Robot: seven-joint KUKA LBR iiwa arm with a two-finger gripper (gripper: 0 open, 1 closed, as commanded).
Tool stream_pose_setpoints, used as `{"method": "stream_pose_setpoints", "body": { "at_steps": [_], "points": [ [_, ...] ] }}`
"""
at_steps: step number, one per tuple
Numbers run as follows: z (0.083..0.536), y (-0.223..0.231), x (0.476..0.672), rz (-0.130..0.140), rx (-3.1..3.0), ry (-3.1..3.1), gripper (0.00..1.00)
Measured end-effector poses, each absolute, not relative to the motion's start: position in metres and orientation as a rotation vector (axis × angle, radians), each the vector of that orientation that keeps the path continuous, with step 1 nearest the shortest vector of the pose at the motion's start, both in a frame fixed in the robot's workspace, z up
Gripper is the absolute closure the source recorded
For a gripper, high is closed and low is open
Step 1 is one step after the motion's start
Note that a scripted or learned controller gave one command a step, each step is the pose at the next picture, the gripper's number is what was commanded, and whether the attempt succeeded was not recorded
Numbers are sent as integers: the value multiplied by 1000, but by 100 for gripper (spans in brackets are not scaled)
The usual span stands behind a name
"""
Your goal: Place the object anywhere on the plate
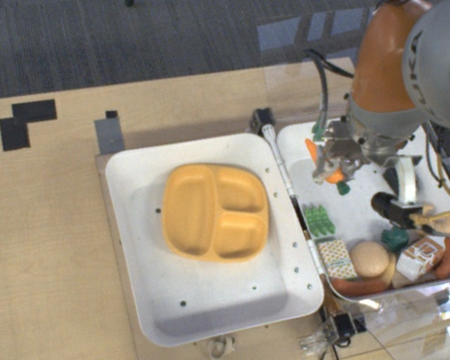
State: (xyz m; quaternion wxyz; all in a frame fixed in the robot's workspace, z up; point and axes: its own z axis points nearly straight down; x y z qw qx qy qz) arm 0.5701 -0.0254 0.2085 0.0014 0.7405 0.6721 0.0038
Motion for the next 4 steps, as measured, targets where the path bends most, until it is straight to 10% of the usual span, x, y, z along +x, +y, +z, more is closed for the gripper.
{"method": "stream_pose_setpoints", "body": {
  "at_steps": [1, 2, 4],
  "points": [
    [208, -30, 569, 6, 2330, 2101, 0],
    [219, -29, 571, 11, 2317, 2107, 100],
    [183, 145, 588, 8, 2356, 2080, 100]
  ]
}}
